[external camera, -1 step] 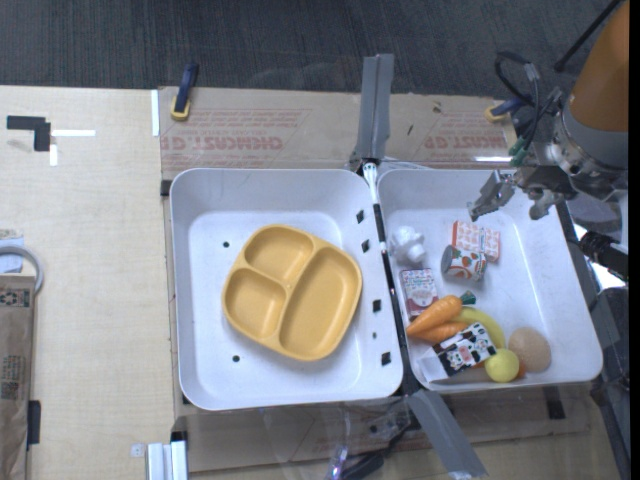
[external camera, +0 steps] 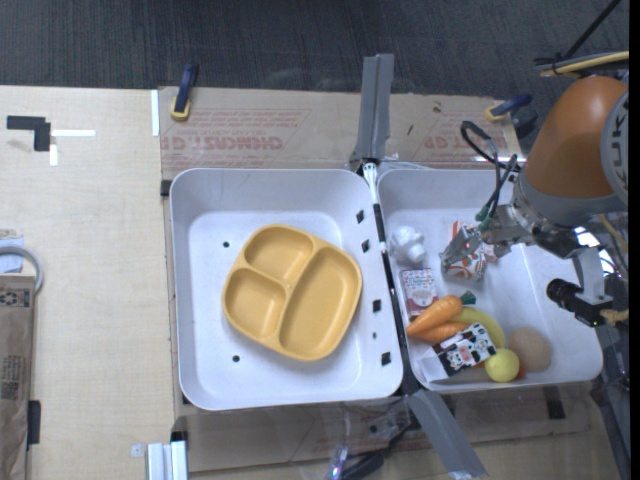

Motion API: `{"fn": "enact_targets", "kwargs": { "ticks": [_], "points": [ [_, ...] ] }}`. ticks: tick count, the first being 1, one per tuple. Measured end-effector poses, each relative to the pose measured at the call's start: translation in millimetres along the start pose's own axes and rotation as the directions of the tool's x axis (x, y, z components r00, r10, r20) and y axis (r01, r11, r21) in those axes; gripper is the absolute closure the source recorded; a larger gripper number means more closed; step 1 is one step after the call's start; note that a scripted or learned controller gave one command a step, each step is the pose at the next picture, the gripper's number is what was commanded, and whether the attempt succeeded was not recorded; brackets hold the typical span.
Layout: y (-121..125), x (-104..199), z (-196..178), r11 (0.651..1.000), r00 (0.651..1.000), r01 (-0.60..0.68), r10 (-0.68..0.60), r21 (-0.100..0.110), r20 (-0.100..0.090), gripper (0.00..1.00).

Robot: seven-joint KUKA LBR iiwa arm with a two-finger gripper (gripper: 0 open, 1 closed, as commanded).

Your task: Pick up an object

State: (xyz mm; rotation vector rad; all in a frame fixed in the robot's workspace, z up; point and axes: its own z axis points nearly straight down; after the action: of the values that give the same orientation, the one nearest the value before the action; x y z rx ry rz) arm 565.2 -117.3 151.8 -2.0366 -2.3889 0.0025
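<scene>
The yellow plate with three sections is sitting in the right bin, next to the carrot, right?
Not quite. The camera view shows the yellow plate with three sections alone in the left bin. The carrot lies in the right bin, across the divider.

One fixed camera hangs above the desk [external camera: 80, 268], looking down at a slant from moderate height. Both white bins fill the middle, the left bin [external camera: 200, 298] toward nine o'clock, the right bin [external camera: 560, 368] toward three, dark floor [external camera: 300, 18] at twelve.
</scene>
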Motion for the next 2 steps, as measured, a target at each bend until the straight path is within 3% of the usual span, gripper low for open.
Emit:
{"fn": "enact_targets", "kwargs": {
  "ticks": [1, 2],
  "points": [
    [27.8, 4.7, 52.2, 0.996, 0.996, 0.084, -0.084, -0.014, 0.007, 0.0],
    [-0.2, -13.9, 54.3, 0.983, 0.983, 0.183, -0.183, -0.013, 0.006, 0.0]
  ]
}}
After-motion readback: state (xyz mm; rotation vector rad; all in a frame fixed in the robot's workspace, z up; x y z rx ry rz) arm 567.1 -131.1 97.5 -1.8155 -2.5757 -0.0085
